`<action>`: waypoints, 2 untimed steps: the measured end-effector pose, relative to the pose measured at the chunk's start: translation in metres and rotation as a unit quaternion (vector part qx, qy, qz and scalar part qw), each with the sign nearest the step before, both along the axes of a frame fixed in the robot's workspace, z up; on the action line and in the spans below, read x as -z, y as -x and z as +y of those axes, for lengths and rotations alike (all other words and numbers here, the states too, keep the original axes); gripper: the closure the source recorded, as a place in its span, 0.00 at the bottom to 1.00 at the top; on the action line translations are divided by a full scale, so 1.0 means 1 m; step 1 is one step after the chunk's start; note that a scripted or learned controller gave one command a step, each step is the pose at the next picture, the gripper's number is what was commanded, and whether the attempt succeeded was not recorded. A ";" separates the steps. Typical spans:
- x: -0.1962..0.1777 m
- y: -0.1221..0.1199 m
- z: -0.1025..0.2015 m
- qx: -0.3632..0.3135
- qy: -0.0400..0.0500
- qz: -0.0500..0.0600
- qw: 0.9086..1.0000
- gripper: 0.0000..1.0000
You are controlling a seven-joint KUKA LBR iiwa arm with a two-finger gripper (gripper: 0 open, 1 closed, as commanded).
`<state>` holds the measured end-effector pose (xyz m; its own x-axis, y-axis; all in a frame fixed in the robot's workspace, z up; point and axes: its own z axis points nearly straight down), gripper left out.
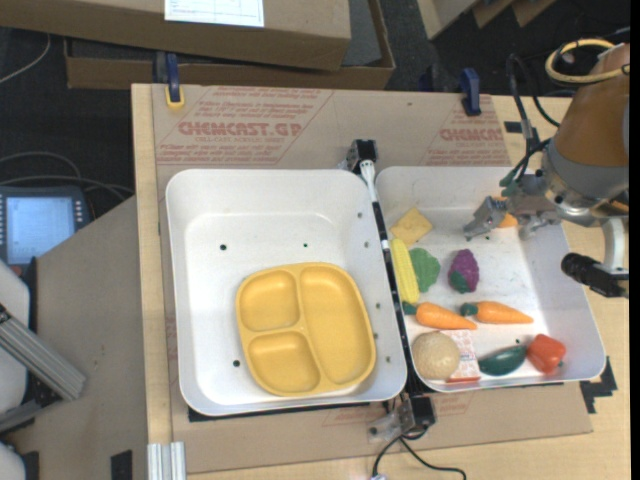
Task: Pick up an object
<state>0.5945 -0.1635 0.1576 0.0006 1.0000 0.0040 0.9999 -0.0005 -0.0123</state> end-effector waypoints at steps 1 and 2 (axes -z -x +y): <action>0.076 0.038 0.062 -0.001 0.003 -0.005 1.000 0.00; 0.062 0.035 0.060 0.001 0.002 -0.008 1.000 1.00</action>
